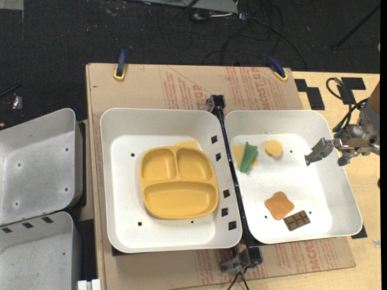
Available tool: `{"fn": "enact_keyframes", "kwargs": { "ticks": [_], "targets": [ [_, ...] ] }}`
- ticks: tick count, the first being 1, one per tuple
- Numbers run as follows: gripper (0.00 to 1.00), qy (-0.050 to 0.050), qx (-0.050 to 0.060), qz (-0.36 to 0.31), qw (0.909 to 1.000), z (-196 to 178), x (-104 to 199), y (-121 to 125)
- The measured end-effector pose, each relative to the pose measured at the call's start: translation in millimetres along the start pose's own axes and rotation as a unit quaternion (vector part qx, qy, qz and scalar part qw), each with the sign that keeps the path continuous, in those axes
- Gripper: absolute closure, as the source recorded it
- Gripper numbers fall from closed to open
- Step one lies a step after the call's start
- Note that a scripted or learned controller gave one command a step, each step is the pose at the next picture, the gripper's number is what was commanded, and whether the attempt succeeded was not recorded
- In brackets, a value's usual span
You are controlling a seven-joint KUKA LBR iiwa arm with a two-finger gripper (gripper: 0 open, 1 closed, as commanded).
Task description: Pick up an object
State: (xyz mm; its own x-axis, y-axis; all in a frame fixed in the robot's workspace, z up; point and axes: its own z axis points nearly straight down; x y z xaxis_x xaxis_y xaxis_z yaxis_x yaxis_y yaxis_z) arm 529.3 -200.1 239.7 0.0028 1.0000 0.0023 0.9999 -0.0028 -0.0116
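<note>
Nothing picked yet: green piece [248,157], round yellow piece [274,148], orange slice [279,205] and brown square [297,221] lie loose in the right bin [338,180]; pincer [332,150], spread wide and empty at the bin's right rim, must be aligned over one piece and lowered.

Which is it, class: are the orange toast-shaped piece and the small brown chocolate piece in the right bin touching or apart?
Touching. The camera view shows the toast-shaped piece's lower right corner meeting the chocolate piece's upper edge, with no white bin floor between them.
</note>
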Motion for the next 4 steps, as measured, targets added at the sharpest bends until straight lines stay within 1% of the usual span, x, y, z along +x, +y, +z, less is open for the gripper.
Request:
{"fn": "enact_keyframes", "kwargs": {
  "ticks": [1, 2, 3, 4],
  "targets": [
    [0.0, -0.001, -0.006, -0.002, 1.0, -6, 0, 2],
    [0.0, -0.001, -0.003, 0.0, 1.0, 57, -2, 3],
    [0.0, 0.0, -0.003, -0.001, 1.0, 111, 9, 1],
    [0.0, -0.001, -0.004, -0.001, 1.0, 150, 10, 1]
  ]
}}
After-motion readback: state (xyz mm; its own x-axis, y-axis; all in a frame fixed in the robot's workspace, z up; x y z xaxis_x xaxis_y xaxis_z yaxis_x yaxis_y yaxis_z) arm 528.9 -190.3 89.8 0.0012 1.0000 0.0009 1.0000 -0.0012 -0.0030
